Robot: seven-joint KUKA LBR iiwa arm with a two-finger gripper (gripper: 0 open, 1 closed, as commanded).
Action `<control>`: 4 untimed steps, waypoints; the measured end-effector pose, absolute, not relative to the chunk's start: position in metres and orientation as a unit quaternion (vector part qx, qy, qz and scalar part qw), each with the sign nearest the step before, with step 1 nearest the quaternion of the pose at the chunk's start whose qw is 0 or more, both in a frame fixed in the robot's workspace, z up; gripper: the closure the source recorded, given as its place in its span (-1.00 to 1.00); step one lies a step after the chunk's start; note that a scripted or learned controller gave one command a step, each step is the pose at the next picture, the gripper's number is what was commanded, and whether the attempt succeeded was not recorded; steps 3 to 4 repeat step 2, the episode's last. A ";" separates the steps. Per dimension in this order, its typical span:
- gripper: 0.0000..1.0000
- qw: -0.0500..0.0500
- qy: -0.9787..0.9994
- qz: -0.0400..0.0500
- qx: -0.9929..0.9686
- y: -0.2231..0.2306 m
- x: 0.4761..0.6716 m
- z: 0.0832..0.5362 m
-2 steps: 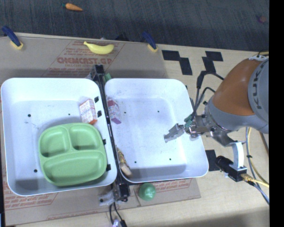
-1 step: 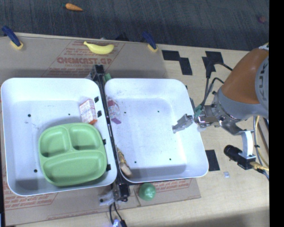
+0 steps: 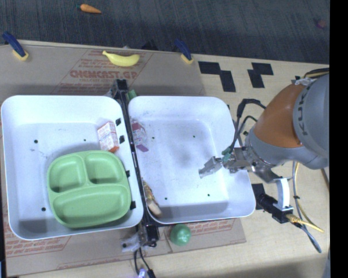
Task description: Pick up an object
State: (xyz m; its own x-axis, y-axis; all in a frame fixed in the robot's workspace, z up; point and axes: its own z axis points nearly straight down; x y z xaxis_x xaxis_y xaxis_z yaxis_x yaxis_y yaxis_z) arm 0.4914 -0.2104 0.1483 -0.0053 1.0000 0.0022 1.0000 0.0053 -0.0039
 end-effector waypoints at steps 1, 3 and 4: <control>-1.00 0.000 -0.709 0.000 -0.705 -0.208 0.607 0.130; -1.00 0.001 -0.709 0.000 -0.706 -0.211 0.519 0.204; -1.00 0.001 -0.709 0.000 -0.706 -0.211 0.519 0.204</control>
